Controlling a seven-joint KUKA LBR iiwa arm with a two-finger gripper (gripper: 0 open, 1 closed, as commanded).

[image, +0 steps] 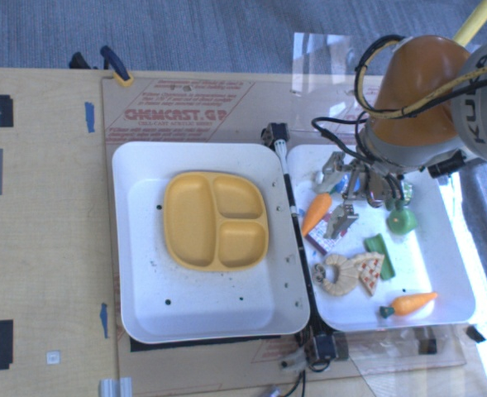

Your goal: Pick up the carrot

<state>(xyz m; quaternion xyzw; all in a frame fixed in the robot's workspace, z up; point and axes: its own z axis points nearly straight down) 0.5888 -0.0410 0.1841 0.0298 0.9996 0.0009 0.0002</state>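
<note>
Two shallow white bins are seen side by side on the counter (45, 246), in the middle and right of the frame. In the left bin (136, 288) a yellow divided plate (216, 220) with three compartments is placed a little above the centre. In the right bin (454, 292) several toys are gathered: a carrot (315, 213) lies tilted at the upper left of this bin, close to the wall between the bins; a second carrot (410, 303) lies near the lower right corner; a pizza slice (370, 271) and a pretzel-like ring (336, 274) are side by side at the lower middle; a green block (380, 253) and a green round fruit (401, 220) are seen further right. The jaws (360, 180) hang over the upper part of the right bin, just beside the upper carrot, and nothing is seen between them; how far they are open cannot be told. On the brown board (177, 110) above the left bin, red printing is visible, but it cannot be read with certainty.
</note>
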